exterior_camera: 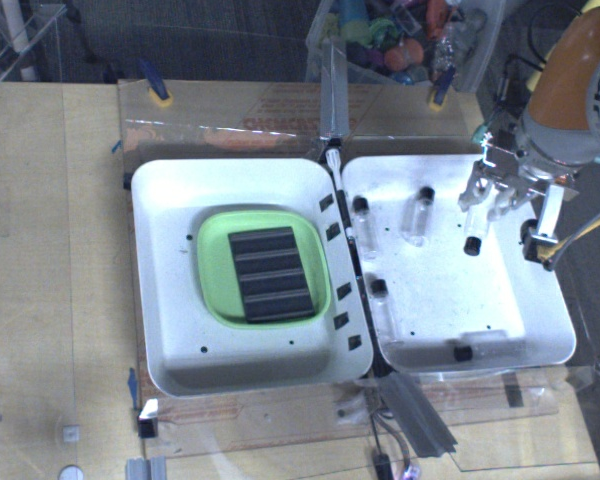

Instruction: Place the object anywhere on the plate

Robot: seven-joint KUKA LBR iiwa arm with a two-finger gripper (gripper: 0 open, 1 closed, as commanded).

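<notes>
A black ridged rectangular block [271, 273] lies flat on the green plate [212, 268] in the middle of the left bin [160, 198]. My gripper [486, 206] hangs over the upper right part of the right bin [540, 318], far from the plate and the block. Its fingers [468, 196] stand apart and open, with nothing between them. The orange band of the arm [570, 68] shows at the top right.
Small clear pieces with dark caps stand in the right bin: one [417, 213] near the gripper, one [361, 218] by the divider, one [377, 293] lower down. A clear box of coloured toys [400, 23] sits behind the bins.
</notes>
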